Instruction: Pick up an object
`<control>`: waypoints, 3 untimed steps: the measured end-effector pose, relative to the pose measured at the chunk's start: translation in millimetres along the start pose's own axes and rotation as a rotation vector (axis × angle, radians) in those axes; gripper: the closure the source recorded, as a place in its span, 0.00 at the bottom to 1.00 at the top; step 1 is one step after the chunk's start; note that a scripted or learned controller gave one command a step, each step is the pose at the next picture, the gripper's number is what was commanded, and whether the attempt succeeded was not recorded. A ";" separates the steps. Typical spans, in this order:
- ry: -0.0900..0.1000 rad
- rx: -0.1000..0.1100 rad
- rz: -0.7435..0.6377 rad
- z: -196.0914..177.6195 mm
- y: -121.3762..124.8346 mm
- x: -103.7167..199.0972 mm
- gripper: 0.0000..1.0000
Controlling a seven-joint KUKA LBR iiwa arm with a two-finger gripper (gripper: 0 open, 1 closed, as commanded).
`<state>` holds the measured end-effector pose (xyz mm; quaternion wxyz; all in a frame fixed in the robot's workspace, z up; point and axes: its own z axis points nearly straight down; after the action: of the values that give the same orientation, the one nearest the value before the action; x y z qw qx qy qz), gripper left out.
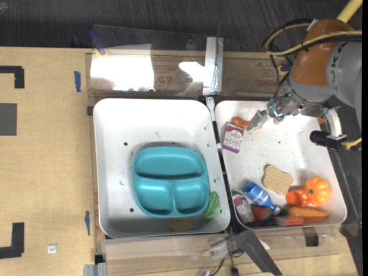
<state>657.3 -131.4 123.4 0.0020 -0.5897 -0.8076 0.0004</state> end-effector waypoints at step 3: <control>-0.002 0.002 0.045 29.1 10.1 -3.6 1.00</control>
<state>667.9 -131.7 94.3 0.0019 -0.6076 -0.7943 0.0017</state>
